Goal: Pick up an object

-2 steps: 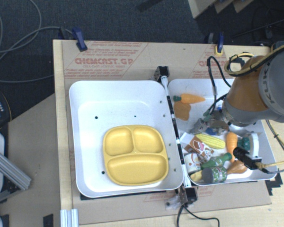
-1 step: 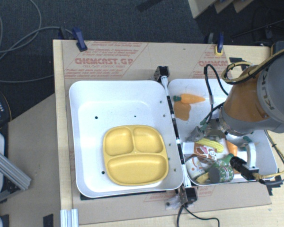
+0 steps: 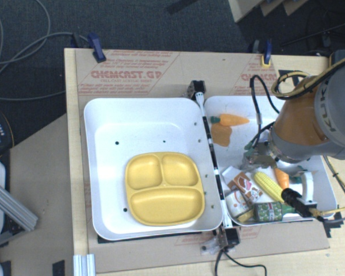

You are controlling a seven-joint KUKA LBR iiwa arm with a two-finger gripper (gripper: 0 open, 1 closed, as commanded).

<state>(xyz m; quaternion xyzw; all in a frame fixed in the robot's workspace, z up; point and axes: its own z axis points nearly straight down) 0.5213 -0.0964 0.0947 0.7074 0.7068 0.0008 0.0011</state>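
1. Here the grey arm (image 3: 328,114), with its orange band (image 3: 299,122), reaches in from the right and hangs over the right bin (image 3: 233,104).
2. The pincer (image 3: 254,156) sits low over the middle of that bin, towards its left half. Whether it is released or clenched cannot be told from this angle, and nothing can be seen gripped in it.
3. The things that could be picked all lie in the right bin, most of them crowded into its near end.
4. A yellow corn cob (image 3: 268,183) lies slantwise just below and to the right of the pincer, close to it. Whether the two touch cannot be made out.
5. A brown and white snack packet (image 3: 244,188) lies just left of the corn cob, directly below the pincer.
6. A green can (image 3: 269,212) lies on its side against the near rim, below the corn cob and farther from the pincer.
7. A small orange piece (image 3: 282,178) lies against the right side of the corn cob, partly under the arm.
8. An orange carrot (image 3: 233,119) with a green top lies at the far end of the bin, above and left of the pincer and well apart from it.
9. A flat orange scrap (image 3: 221,135) lies just below the carrot, beside the bin's left wall.
10. The left bin (image 3: 103,125) holds a yellow divided plate (image 3: 164,188) in its near half, well apart from the pincer.
11. Both bins rest on a worktop (image 3: 132,73) covered in printed brown board, with a blue clamp (image 3: 95,46) at its far left corner.
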